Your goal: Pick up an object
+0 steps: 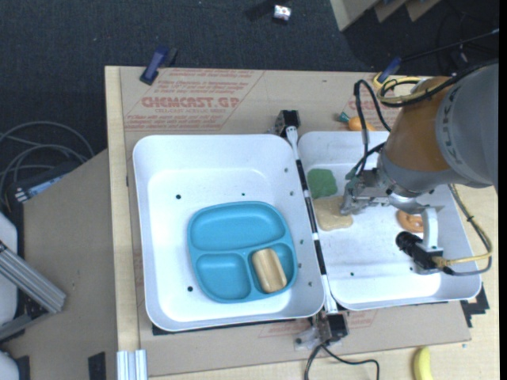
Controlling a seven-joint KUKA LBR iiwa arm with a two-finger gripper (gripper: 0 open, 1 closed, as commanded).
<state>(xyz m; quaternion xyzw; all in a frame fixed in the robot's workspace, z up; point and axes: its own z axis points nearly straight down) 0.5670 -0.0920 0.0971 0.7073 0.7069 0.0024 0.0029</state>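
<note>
In the left bin (158,212) a divided tray (230,236) holds a cylinder (269,269) in its front right compartment, while two flat pieces (322,184) lie against the right bin's (380,291) left wall.

arm (467,125): grey | orange band | black cables | metal gripper (352,200)

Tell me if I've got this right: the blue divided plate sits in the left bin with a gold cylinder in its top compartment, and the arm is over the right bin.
Not quite. The camera view shows the gold cylinder in the lower right compartment of the blue divided plate, not the top one. The rest holds: the plate sits in the left bin, and the arm is over the right bin.
</note>
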